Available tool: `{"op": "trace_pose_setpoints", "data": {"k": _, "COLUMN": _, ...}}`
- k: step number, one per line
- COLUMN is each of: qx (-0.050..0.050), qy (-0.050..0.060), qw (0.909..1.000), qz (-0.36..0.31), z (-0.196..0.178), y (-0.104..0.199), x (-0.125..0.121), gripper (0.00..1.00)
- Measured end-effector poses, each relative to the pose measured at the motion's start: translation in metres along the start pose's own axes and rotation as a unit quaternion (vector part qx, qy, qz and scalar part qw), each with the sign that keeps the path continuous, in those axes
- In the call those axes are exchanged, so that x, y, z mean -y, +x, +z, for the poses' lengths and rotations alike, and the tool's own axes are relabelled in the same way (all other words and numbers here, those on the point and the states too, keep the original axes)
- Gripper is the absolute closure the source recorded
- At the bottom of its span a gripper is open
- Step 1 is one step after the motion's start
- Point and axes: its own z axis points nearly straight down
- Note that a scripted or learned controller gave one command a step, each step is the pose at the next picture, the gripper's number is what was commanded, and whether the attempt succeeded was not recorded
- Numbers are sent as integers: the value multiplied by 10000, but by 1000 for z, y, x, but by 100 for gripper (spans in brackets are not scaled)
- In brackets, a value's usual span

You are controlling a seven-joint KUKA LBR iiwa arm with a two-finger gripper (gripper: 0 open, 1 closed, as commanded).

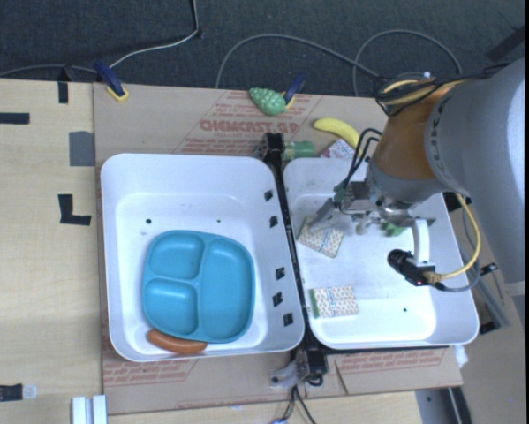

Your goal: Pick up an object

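Observation:
My gripper (pixel 348 212) hangs over the back half of the right bin (pixel 441 325), below the orange band of the arm. Just to its front left, a checked flat packet (pixel 323 237) lies tilted on the bin floor, close to or touching the gripper's tip. A second checked packet with a green edge (pixel 335 301) lies nearer the bin's front. A small green item (pixel 393 229) peeks out from under the wrist. I see nothing held clear of the floor.
The left bin (pixel 123 201) holds a blue divided plate (pixel 198 285) with an orange sausage (pixel 177 343) at its front edge. Behind the bins lie a yellow banana (pixel 336 130) and a green lump (pixel 267 100). A black cable plug (pixel 405 266) hangs off the arm.

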Motion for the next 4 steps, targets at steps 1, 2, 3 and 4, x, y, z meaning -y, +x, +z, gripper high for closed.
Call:
{"op": "trace_pose_setpoints", "data": {"k": 1, "qx": -24, "qy": 10, "qw": 10000, "qz": -2, "z": 25, "y": 1, "x": -7, "gripper": 0}}
{"op": "trace_pose_setpoints", "data": {"k": 2, "qx": 17, "qy": -62, "qw": 10000, "qz": 9, "z": 12, "y": -2, "x": -10, "gripper": 100}}
{"op": "trace_pose_setpoints", "data": {"k": 3, "qx": -9, "qy": 28, "qw": 10000, "qz": 4, "z": -58, "y": -36, "x": -28, "gripper": 100}}
{"op": "trace_pose_setpoints", "data": {"k": 4, "qx": -9, "qy": 35, "qw": 10000, "qz": 5, "z": -57, "y": -36, "x": -28, "gripper": 0}}
